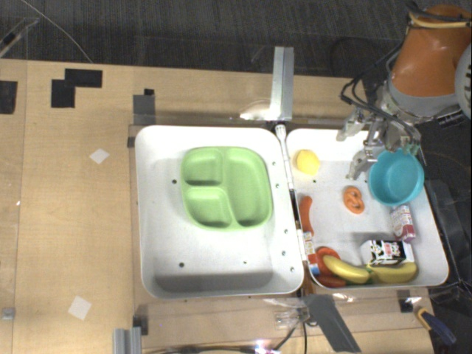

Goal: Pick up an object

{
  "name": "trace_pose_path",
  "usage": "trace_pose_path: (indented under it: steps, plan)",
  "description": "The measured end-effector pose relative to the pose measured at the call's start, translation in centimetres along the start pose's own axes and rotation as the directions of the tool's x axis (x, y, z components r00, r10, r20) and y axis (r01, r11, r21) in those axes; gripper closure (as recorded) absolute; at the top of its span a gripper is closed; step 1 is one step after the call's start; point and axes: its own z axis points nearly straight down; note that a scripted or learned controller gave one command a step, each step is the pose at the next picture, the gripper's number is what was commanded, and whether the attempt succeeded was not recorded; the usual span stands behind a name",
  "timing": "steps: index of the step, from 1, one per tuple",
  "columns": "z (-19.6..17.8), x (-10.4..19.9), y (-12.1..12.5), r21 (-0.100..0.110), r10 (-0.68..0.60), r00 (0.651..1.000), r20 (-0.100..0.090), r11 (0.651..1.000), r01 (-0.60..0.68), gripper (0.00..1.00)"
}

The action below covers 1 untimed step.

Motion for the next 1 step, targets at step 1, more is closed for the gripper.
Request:
trace_pose_path:
  steps: [1]
  plan:
    - [10.47, 5.50, -2.46, 0.000, 0.130, 0.992, 0.000, 0.992, -0.130, 0.00]
